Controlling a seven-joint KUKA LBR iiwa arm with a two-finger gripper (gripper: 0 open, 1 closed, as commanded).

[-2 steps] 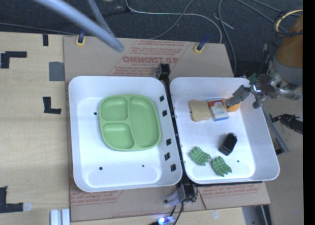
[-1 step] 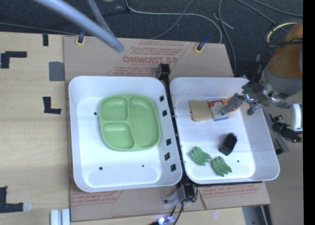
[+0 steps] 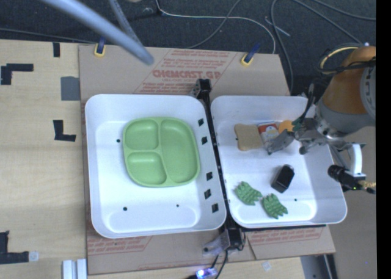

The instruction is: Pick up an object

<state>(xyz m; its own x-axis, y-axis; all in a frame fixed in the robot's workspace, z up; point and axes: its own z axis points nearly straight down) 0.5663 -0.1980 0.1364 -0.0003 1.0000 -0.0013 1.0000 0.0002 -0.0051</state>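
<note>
Reaching into the right bin (image 3: pixel 317 207) from the right, the gripper (image 3: pixel 282 141) sits low over a cluster at the bin's upper middle. Whether anything is pinched, or whether the fingers are spread or pressed together, I cannot tell: the metal tip blurs into the clutter.

Candidates, all in the right bin:
- tan pad (image 3: pixel 247 137), rounded-square, looks like soft sponge or foam; light, compressible. Pinch across its short width and it should give and hold. It lies just left of the gripper tip, probably touching the next item.
- red-and-white item (image 3: pixel 267 129) with an orange piece (image 3: pixel 285 126) beside it, partly under the gripper; material unclear, maybe a glossy packet, so possibly slippery.
- black block (image 3: pixel 283 177), small, boxy, looks rigid with flat faces. Best bet for a parallel pinch across opposite sides; sits alone mid-bin, room all round.
- two green leafy pieces (image 3: pixel 247 193) and (image 3: pixel 274 206), near the front wall; bumpy, flat, likely flexible plastic. Low profile, so hard to get under; take by an edge.

Left bin (image 3: pixel 98 168) holds a green divided plate (image 3: pixel 162 151), three compartments, smooth hard plastic. Wide and flat, only graspable at the rim, poor choice.

Both bins are smooth white plastic on a cardboard sheet (image 3: pixel 183 70) over the worktop (image 3: pixel 30 149).
</note>
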